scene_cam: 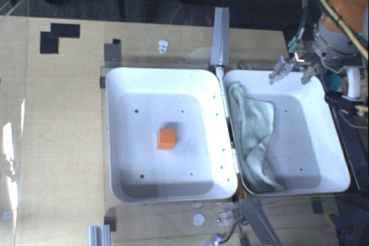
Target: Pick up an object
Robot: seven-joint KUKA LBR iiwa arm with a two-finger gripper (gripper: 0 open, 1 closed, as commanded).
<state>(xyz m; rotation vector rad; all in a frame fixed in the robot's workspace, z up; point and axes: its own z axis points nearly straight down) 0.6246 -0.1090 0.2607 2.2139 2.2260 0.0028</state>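
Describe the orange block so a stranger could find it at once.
Two white bins sit side by side on the bench; look in the left bin. Near the middle of its floor lies a small orange cube. It is the sole bright item there, while the right bin holds a crumpled pale cloth.

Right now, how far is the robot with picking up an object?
Nothing looks picked up yet. The orange cube lies on the left bin floor, and the pale cloth lies in the right bin. The gripper is above the right bin's far rim, holding nothing. Reaching, grasping and lifting are all left.
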